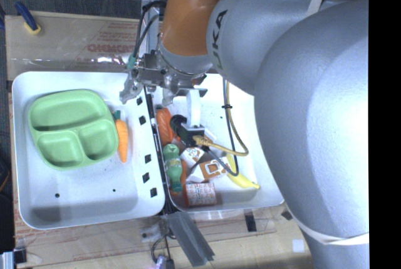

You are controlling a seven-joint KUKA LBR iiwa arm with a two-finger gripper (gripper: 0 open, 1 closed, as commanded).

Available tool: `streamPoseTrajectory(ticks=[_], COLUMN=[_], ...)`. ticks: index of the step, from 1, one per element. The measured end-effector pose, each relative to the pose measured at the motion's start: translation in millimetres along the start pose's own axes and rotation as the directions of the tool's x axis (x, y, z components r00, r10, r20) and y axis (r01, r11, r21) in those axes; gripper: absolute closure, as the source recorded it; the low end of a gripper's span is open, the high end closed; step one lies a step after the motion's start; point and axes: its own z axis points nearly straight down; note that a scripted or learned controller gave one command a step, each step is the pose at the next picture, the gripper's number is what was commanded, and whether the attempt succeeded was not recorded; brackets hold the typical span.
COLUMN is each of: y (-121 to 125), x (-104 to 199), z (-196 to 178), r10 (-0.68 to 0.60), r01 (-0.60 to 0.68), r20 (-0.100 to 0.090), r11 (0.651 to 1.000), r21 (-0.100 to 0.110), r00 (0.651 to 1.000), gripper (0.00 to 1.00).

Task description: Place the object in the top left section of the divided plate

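While we are inspecting from the overhead camera, we are recording the following.

Task progress: we are judging it as not done; the green divided plate [70,128] is lying in the left bin [37,211] with all three sections bare, the top left one included.

Remaining work: we are judging that an object is yet to be picked and carried to that section.

Gripper position: the gripper [149,95] is hanging over the wall between the two bins, with the plate to its left and below it in the view.

Gripper state: we are unable to tell how the gripper stands or whether it is carrying anything; the wrist is covering the detail.

Candidate object, left: a carrot [122,139] is lying just below the gripper, touching or almost touching the plate's right rim, outside the sections.

Candidate objects, right: we are seeing a pile in the right bin [266,199], below and right of the gripper: an orange sausage-like item [163,125], a green bottle [172,160], a red can [200,194], a banana [241,181].

Which object is meant: we are unable to say.
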Motion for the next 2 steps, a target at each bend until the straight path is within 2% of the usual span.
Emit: streamPoseTrajectory(ticks=[1, 2], y=[-12.0, -11.5], x=[88.7, 87.8], z=[53.4, 43.8], r10=[-0.137, -0.139], r01=[0.137, 0.139], r20=[0.0, 0.001], r11=[0.991, 0.99], r21=[0.001, 0.003], r00=[0.991, 0.99], gripper=[0.0, 1.0])
